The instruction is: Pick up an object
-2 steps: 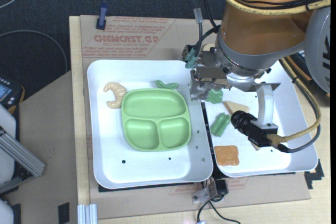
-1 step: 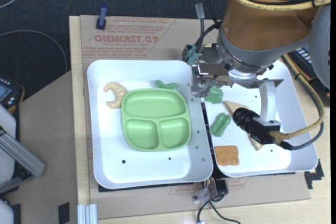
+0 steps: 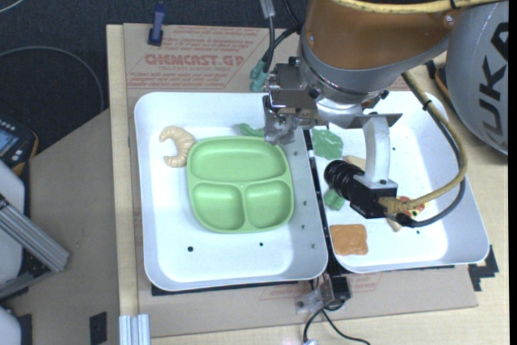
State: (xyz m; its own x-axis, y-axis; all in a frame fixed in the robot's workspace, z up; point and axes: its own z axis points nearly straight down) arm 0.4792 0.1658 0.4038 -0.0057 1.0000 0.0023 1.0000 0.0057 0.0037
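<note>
One green tray (image 3: pixel 240 191) lies just below fingers (image 3: pixel 280 130).

The arm (image 3: pixel 380 4) is covering the upper middle of the right bin (image 3: pixel 452 246) and is running out of the frame at the top right. It is hiding most of a green object (image 3: pixel 327 143) there.

Croissant (image 3: pixel 178 145) left of tray (image 3: pixel 240 183) (left bin (image 3: pixel 161 254))
</note>
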